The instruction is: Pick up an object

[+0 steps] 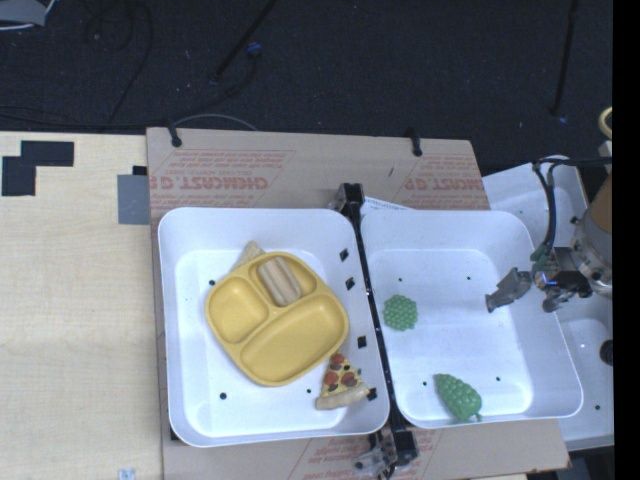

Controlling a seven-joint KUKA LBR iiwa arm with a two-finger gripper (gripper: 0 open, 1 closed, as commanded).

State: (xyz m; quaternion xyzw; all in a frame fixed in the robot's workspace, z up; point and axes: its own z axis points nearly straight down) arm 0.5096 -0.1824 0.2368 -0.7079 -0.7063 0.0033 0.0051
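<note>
My gripper (pixel 527 296) hangs over the right edge of the right bin (pixel 450 236), open, with nothing between its fingers. In that bin lie a round green knobbly ball (pixel 400 312) near the left wall and a green bunch of grapes (pixel 458 396) near the front edge, both well left of the gripper. The left bin (pixel 190 268) holds a yellow divided plate (pixel 250 318) with a tan bread roll (pixel 281 281) in its upper compartment. A pizza slice (pixel 341 384) rests beside the plate's front right corner.
A black divider (pixel 366 298) runs between the two bins. Both stand on a cardboard sheet (pixel 300 173) on a pale wooden bench (pixel 70 318). Cables (pixel 550 198) hang by the arm at the right.
</note>
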